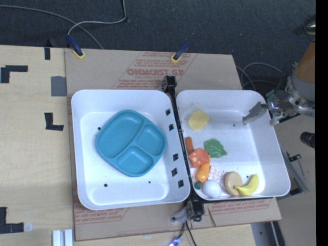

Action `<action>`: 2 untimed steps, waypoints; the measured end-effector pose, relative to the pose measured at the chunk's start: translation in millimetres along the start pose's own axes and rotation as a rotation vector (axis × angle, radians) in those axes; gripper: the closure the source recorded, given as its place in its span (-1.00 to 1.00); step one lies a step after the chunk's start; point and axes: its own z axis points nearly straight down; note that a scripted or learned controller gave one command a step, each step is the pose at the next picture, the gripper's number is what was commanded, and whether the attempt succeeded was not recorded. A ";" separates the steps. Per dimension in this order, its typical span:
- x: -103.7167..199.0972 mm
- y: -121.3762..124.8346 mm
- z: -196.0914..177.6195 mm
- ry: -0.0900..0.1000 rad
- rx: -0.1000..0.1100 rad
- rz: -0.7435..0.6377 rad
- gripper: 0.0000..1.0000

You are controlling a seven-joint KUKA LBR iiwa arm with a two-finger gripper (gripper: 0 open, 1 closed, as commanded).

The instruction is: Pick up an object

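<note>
Several small toy foods are seen in the right bin [266, 152]: a yellow lemon [198, 120], a green leaf [215, 148], a banana [247, 185]. The fingers [254, 113] (grip state cannot be told) are poised over the bin's right rim, well apart from the lemon.

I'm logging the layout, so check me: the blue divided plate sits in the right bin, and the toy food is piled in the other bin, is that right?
Not quite. The blue divided plate sits in the left bin, not the right one. The toy food, such as the banana and the green leaf, is in the right bin. The camera view shows this.
</note>
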 end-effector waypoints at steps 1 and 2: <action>54.0 22.4 135.4 0.001 -0.005 -0.002 -1.00; 96.2 -10.6 135.8 -0.001 -0.005 -0.001 -1.00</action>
